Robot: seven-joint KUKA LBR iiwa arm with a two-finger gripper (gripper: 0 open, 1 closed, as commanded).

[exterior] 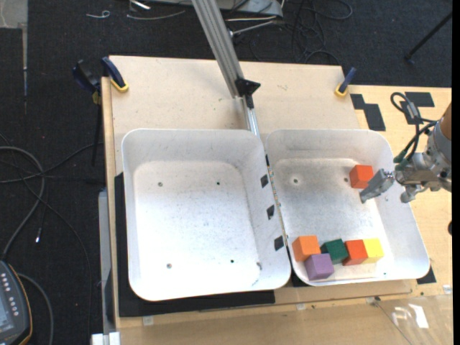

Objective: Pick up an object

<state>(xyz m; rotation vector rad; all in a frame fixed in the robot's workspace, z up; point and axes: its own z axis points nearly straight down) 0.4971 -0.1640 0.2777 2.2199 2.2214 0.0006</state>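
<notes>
Lone orange-red block just left of the jaws, in the right bin.

Nearest, along the right bin's [402, 214] front edge, lie five small matte blocks crowded together: an orange block [306, 246], a purple block [319, 266] just in front of it, then a green block [335, 250], a red-orange block [356, 251] and a yellow block [373, 249], all blunt-cornered cubes. Farther back, near the bin's right wall, the orange-red block [361, 175] sits alone, and the jaws [392, 184] hang just to its right and a little nearer, the grey finger almost beside it; whether they stand apart or together I cannot tell. The left bin [129, 192] is speckled white plastic. Behind both runs the pale wooden counter [180, 85], crossed by a slanting metal rail [219, 38].
</notes>
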